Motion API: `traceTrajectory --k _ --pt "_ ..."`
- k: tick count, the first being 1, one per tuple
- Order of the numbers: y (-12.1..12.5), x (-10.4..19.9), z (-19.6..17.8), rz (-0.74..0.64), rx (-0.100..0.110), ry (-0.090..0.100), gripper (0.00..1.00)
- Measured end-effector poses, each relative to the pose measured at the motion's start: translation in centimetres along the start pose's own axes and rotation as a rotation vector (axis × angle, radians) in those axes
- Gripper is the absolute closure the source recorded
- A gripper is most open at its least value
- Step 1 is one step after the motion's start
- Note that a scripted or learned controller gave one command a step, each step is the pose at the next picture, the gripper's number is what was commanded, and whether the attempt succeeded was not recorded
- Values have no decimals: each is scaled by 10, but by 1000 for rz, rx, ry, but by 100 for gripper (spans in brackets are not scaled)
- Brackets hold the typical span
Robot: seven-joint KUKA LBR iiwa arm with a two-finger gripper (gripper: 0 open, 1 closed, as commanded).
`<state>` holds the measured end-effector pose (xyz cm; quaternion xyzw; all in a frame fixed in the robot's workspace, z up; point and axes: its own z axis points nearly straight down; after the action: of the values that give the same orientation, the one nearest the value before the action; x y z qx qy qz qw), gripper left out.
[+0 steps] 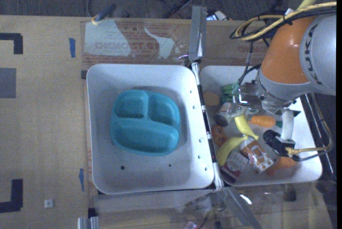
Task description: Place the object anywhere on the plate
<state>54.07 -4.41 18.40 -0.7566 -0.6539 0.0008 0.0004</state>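
mostly hidden under arm (291, 56), claw (248, 106) over cluttered right bin (314, 168); width cannot tell; blue plate (145, 122) in left bin (107, 169).

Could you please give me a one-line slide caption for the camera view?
Arm over the right bin of jumbled small objects; teal divided plate lies in the left bin.
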Motion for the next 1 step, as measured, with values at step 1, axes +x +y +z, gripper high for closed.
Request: traceTrajectory --k 1 --pt "49 84 0 -75 -1 0 100"
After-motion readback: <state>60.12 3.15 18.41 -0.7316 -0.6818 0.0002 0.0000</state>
